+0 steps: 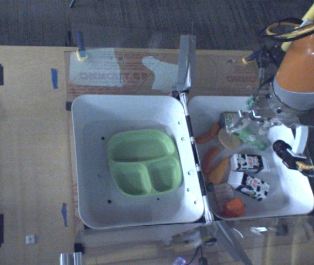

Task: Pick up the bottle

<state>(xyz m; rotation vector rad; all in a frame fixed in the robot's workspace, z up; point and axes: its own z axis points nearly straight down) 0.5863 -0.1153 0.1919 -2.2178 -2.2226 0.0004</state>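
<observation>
The bottle (244,129) is a clear one with green on it. It lies on its side in the upper middle of the right bin (300,200), with a round tan end (228,139) toward the left. My gripper (257,119) is right over the bottle's right part, low in the bin. Its metal fingers overlap the bottle in this view, and I cannot make out whether they close around it. The orange-banded wrist (300,59) rises behind it to the upper right.
Two cow-patterned cartons (248,162) (253,185) lie just below the bottle. Red and orange toy foods (211,158) (234,207) lie along the right bin's left side. The left bin (85,203) holds a green divided plate (144,162).
</observation>
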